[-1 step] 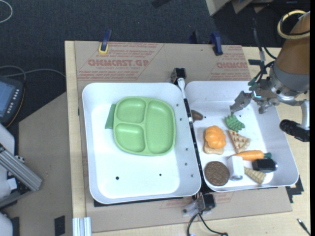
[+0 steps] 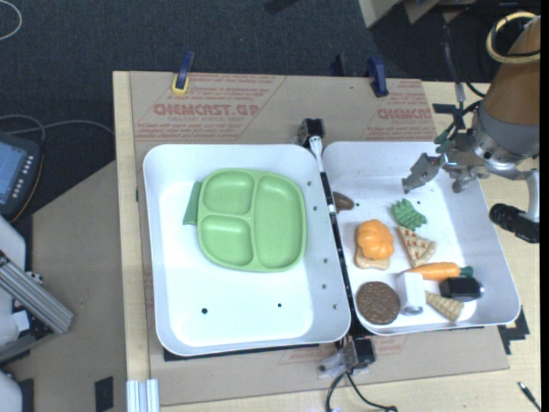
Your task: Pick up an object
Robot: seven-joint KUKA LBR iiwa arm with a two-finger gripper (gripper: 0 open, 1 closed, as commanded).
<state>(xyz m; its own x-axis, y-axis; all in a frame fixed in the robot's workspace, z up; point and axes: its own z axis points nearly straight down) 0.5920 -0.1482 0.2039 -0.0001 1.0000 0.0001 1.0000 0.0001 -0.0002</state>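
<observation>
The right bin holds several toy foods. These include an orange pumpkin-like piece, a green leafy piece, a waffle-patterned wedge, a carrot, a brown round patty, a black block and a tan wedge. My gripper hangs over the back of this bin, just behind the green leafy piece. Its fingers are spread open with nothing between them.
The left bin holds a green divided plate. A small brown item lies by the right bin's left wall. Clamps sit at the board's far edge. The arm's grey wrist enters from the right.
</observation>
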